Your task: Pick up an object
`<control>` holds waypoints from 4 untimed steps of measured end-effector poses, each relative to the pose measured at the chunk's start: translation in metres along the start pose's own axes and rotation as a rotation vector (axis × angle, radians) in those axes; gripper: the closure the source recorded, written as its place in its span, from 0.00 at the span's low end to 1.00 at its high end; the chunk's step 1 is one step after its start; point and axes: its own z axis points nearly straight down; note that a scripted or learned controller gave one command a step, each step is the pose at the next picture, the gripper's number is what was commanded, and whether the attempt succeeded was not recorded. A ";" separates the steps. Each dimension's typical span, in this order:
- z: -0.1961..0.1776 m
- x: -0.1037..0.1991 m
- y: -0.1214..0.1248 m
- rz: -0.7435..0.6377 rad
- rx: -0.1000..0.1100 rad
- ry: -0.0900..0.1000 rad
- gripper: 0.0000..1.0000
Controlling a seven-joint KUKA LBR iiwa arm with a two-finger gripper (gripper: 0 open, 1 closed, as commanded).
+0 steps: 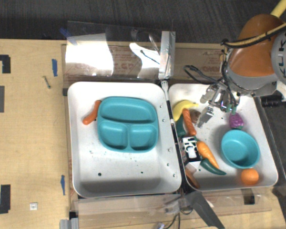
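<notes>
From the camera view, nearest the lens at six o'clock is the front rim of the left bin (128,187), holding a teal divided plate (127,123) with an orange sausage-shaped piece (91,113) at its nine o'clock. In the right bin (267,142) sit a teal bowl (238,148), an orange ball (250,176) at its five o'clock, a purple piece (236,121), a carrot (205,151) and a banana (181,107). The gripper (213,105) hovers just beside the banana, fingers apart, nothing between them.
</notes>
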 end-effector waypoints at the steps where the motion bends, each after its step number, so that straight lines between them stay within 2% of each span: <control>1: 0.083 0.003 -0.017 -0.111 0.002 0.002 0.00; 2: 0.101 0.034 -0.066 0.013 0.002 0.003 0.00; 3: 0.100 0.073 -0.074 0.060 0.001 -0.004 0.00; 4: 0.050 -0.010 -0.055 0.107 0.003 0.001 0.00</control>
